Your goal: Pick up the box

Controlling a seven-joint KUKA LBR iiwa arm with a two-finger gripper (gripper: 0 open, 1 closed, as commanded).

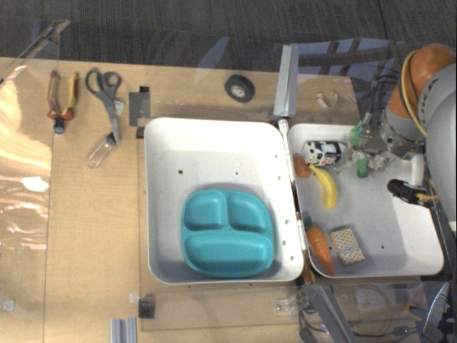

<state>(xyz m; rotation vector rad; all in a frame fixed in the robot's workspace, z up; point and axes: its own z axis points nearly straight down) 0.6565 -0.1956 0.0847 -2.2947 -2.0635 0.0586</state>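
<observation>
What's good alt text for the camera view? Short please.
Overhead view of two white bins: the right bin holds a small patterned box, a banana and a carrot, with the arm's gripper near its top edge; the left bin holds a teal tray.

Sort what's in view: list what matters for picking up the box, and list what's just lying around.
For the job: the box in the right bin; the end effector above that bin's far end.

Lying about: banana, carrot, teal tray in the left bin, scissors, pliers, tape roll.
</observation>
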